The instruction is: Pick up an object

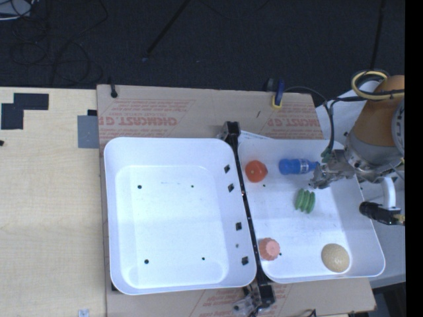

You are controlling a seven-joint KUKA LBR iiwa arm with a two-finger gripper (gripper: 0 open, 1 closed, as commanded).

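Five objects lie spread apart in the right bin (360, 243), leaving approach room; the jaws' (320, 176) state beside the blue bottle (295, 166) cannot be told.

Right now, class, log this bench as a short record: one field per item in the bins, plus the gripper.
gripper: over right bin, beside blue bottle
blue bottle: lying, far side
orange ball: near divider, far side
green object: centre
pink object: near divider, near side
tan ball: near right corner
left bin: white, shallow
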